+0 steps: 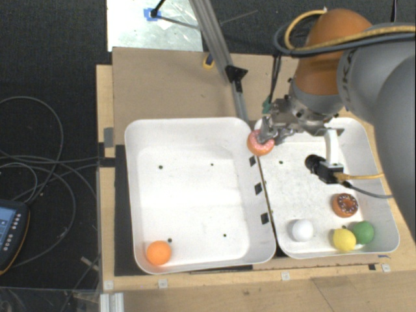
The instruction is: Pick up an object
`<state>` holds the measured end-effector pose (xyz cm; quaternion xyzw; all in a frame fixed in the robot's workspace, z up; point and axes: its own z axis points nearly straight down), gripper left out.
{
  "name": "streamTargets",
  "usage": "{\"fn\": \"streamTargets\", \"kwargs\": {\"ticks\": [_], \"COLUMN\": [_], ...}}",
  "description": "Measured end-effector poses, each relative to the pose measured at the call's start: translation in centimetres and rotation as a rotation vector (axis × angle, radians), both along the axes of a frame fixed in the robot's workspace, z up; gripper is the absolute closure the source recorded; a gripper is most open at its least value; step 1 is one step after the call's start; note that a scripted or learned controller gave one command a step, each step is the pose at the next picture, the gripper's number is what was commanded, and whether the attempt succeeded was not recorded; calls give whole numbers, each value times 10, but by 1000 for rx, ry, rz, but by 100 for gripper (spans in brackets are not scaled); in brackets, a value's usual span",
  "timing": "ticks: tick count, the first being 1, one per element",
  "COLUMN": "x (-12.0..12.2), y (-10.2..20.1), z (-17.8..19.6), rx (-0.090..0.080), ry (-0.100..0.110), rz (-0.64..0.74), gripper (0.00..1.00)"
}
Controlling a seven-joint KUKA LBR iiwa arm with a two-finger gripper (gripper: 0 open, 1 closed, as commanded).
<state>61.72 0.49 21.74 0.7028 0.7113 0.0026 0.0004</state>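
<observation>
jaws (265, 137) grasping pink donut (260, 145) | left bin (188, 132): 1 orange ball (158, 253) | right bin (383, 236): 4 items

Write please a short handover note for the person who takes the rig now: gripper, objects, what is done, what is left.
Gripper: at the far end of the divide between the bins, right at the pink donut; grasp not confirmed.
Left bin: orange ball near the front corner.
Right bin: brown donut, white ball, yellow lemon, green ball.
Done: approach to the pink donut.
Left: confirm the grip, then lift.

Claw (266, 135) grips pink doughnut (260, 145) above bins' divide
</observation>
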Motion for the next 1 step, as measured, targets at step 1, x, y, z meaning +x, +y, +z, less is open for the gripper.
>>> {"fn": "streamTargets", "kwargs": {"ticks": [1], "x": [17], "y": [49], "z": [14], "rx": [0], "ry": [-1], "rz": [-1], "gripper": [100]}}
